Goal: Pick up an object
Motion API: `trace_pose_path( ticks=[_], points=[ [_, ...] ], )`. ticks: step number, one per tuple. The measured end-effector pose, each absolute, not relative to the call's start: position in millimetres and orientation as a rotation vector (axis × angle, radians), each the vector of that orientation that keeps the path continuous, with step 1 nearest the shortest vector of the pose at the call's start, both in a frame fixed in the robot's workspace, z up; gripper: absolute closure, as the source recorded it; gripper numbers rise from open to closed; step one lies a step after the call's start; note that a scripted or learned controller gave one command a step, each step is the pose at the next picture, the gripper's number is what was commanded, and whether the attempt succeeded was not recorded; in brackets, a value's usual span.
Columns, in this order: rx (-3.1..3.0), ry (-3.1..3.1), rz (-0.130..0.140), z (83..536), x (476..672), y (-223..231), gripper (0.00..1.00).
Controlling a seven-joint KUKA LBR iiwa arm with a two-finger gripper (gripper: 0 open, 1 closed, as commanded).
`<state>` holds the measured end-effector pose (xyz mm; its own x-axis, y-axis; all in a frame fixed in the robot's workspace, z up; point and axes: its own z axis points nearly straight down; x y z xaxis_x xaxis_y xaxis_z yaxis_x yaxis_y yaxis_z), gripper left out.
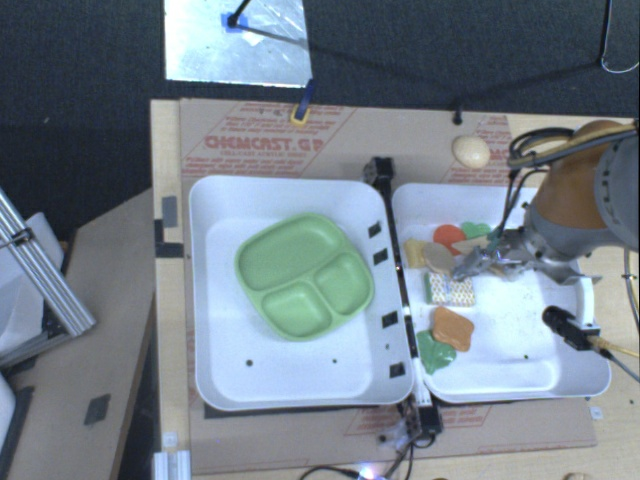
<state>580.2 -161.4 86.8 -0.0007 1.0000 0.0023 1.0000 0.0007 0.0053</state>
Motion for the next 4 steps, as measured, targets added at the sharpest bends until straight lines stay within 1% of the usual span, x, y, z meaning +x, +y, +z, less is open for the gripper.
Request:
trace_pose_path(
  ticks=[1,2,3,4],
  points=[
    [2.212,2.218,0.018,101,583.4,-161,1.0],
    [2.213,2.221,0.004,155,592.7,-168,1.0],
    [2.213,2.223,0.005,200,592.4,-164,1.0],
    [2.213,2.224,0.004,226,593.6,-164,1.0]
  ],
)
